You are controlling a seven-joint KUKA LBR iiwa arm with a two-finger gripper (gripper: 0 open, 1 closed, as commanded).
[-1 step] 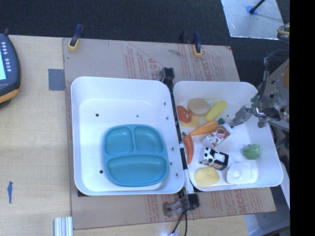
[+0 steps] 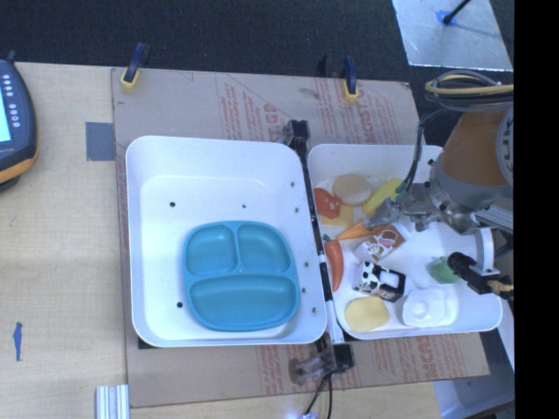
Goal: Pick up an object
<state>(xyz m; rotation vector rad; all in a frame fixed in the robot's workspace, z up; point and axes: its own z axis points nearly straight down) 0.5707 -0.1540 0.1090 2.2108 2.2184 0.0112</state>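
Fingers (image 2: 397,201) low over right bin (image 2: 489,321), by yellow piece (image 2: 382,196); open or closed: cannot tell.
Near row, right bin: yellow round (image 2: 367,313), white block (image 2: 429,307).
Middle: black-and-white cow (image 2: 378,280), green item (image 2: 444,271), small carton (image 2: 383,243), orange carrot (image 2: 334,264).
Far: tan disc (image 2: 352,188), red piece (image 2: 327,203).
Left bin (image 2: 144,234): blue divided plate (image 2: 240,275).
Desk (image 2: 52,260) far left: handheld pendant (image 2: 15,120).
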